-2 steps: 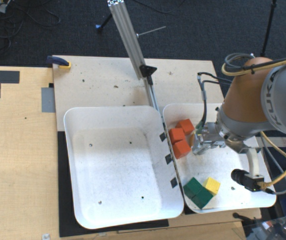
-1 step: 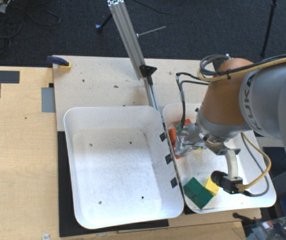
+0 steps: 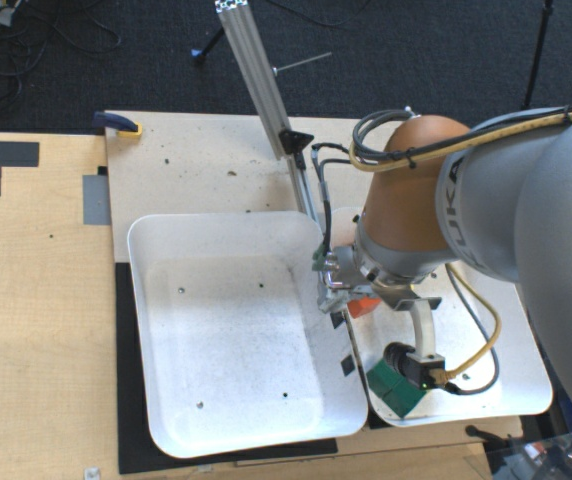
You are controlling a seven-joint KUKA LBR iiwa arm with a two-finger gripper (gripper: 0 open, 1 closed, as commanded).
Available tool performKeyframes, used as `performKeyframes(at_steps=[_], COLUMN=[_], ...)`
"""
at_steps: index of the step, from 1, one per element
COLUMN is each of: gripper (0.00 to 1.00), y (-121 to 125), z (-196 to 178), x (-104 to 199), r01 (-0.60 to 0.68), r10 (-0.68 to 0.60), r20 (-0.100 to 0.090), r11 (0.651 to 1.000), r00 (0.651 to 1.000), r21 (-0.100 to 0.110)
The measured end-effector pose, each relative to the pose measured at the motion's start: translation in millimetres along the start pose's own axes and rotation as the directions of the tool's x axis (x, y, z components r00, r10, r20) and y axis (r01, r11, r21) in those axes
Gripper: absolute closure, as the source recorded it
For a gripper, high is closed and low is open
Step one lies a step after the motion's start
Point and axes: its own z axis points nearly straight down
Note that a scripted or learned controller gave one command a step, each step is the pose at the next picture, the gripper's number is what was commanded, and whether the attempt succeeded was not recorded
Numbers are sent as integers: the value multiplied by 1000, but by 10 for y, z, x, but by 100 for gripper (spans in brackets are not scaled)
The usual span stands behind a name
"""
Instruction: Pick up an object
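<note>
My gripper (image 3: 340,298) hangs over the left edge of the right bin (image 3: 526,393), close to the wall it shares with the left bin (image 3: 166,268). A small orange-red object (image 3: 365,306) shows right beside the gripper, partly hidden by it; whether it is held cannot be made out. A green block (image 3: 394,390) lies in the right bin near its front edge, below the gripper. The arm's wrist covers most of the right bin.
A slanted aluminium bar (image 3: 261,73) rises from behind the bins toward the back. A small blue and yellow item (image 3: 118,123) lies on the bench at the back left. The left bin's floor bears only small dark specks.
</note>
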Motion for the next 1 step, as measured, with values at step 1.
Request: performKeyframes(at_steps=[1], gripper=[100], y=[23], z=[-36], x=[468], r01=[0], r10=[0], r20=[0], r11=[1000], r00=[1000], r21=[-1])
